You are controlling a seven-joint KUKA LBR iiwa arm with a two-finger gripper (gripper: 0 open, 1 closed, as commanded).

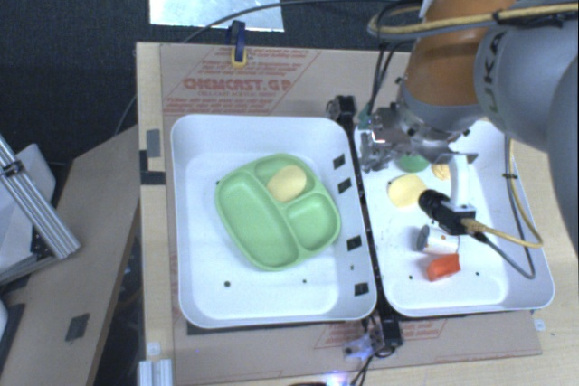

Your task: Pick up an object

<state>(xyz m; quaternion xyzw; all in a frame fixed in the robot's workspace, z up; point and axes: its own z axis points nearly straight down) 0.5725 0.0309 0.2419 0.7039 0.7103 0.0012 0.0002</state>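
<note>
Two-bin bench, scanning left to right.

Seeing the left bin (pixel 194 221) well left of the gripper (pixel 389 149), carrying a green divided tray (pixel 262 230) with a yellow lump (pixel 288 183) sitting in its upper-right compartment. Ruling that out as the target, being well apart from the gripper.

Finding the gripper hanging low over the upper-left part of the right bin (pixel 488 276), close beside the wall between the bins. Failing to tell open from closed under the wrist. Not seeing anything held.

Noting a green piece (pixel 414 164) just right of the gripper, partly tucked under the wrist. Noting a yellow round piece (pixel 406 190) just below and right of the gripper, near the green one. Further toward the near edge, spotting a small white-grey cylinder (pixel 434 240) and an orange block (pixel 442 267), both apart from the gripper.

Judging the green or yellow round piece as the likeliest pick, grasp not yet made.

Flagging risks:
- Clipping the bin wall while descending this close to it.
- Squeezing the yellow round piece off-centre and sending it rolling.
- Nudging one neighbour while closing on the other.
- Closing on air through poor alignment.
</note>
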